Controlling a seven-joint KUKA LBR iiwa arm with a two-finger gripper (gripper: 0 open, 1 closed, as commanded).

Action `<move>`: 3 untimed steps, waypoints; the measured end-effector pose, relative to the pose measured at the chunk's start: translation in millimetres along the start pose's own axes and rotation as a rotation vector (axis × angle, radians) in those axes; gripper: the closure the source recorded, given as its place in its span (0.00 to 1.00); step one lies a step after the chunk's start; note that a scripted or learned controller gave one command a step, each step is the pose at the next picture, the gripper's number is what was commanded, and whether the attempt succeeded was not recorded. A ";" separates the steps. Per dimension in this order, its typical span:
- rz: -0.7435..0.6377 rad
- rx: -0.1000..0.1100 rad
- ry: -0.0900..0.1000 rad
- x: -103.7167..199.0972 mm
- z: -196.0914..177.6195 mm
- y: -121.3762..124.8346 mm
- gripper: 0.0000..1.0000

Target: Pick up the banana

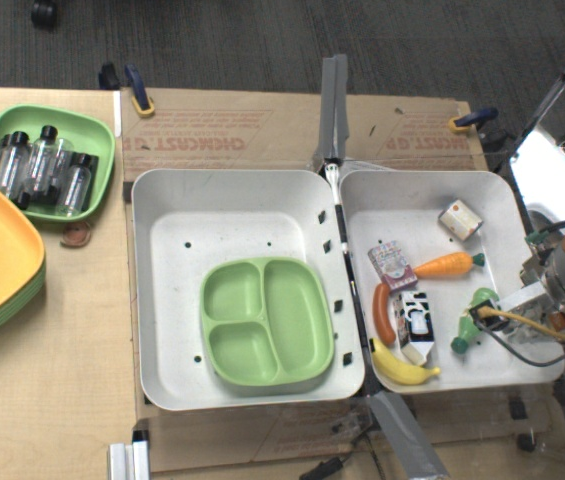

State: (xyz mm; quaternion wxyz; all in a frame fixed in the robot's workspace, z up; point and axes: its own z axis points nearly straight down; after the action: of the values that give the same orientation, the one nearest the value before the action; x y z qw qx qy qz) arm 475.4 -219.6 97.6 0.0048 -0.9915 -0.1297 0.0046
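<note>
From the camera view I see the yellow curved banana (403, 367) lying in the right white shallow bin (494, 190), down at that bin's near left corner, almost against the near rim. Its long axis runs left to right along the near edge, bowed downward in the middle, with the thicker end at the left by the corner and the tapered tip pointing right. One banana, no more.

Just above it lie one red sausage-shaped toy (383, 314), upright along the left wall, and one black-and-white small carton (418, 318) beside it; the carton's lower end is close to the banana. Further up sit one pink printed packet (392, 264), one orange toy carrot with a green top (446, 264) lying left to right, and one small white-and-tan block (460, 220) near the far right corner. One green plastic piece (473, 319) rests toward the right wall.

The left white shallow bin (162, 268) carries one green three-compartment plate (265, 321).

The grey arm's gripper (552, 303) sits at the right bin's right rim, well apart from the banana; I cannot tell how its claw stands, as cables and the frame edge hide it.
</note>
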 end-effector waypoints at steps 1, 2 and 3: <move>0.000 0.003 -0.003 -0.9 -7.9 -0.5 1.00; -0.090 -0.007 0.002 47.5 7.1 -64.8 1.00; 0.021 -0.007 0.003 2.7 7.2 -8.3 1.00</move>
State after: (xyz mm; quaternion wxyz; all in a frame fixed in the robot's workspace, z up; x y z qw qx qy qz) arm 475.8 -210.8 90.4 0.0015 -0.9928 -0.1195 0.0026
